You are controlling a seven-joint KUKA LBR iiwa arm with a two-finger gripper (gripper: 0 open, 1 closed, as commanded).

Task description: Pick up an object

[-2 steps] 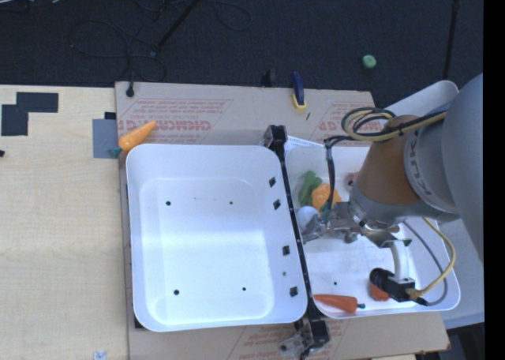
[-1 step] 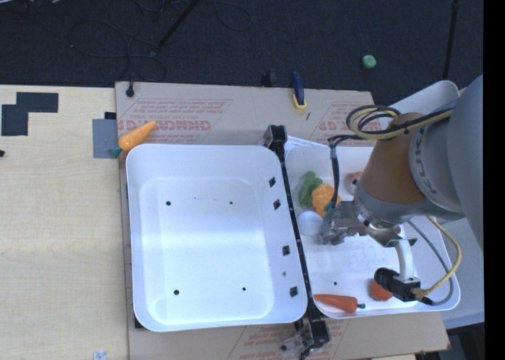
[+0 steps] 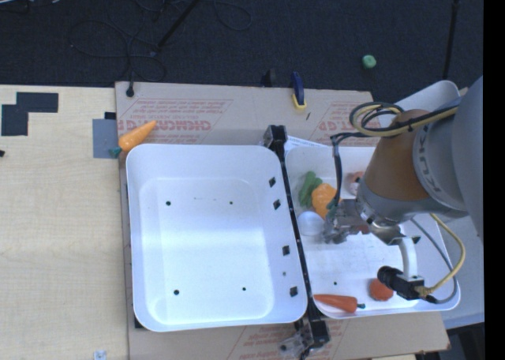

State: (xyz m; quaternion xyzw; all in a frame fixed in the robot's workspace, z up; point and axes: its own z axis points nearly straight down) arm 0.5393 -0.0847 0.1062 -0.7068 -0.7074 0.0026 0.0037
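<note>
Where the right bin [image 3: 442, 303] comes closest to the front edge of the table [image 3: 47, 232], a red chili pepper [image 3: 338, 301] lies on the bin's near rim, its long axis running left to right with the green stem pointing right. Just beside it to the right sits a small red-orange round object [image 3: 381, 290], touching a black fitting on a cable. Farther in, the jaws [image 3: 339, 226] hang low over the bin floor near its left wall; I cannot tell how far apart they stand or whether anything is between them. Just beyond them a white egg-shaped item [image 3: 310, 223] rests by the divider, then an orange piece [image 3: 322, 196] and a green vegetable [image 3: 306, 186] whose length runs away from me. The left bin [image 3: 205, 232] sits alongside. Past it, an orange carrot [image 3: 136, 135] lies on the cardboard, tip pointing up-right.
</note>
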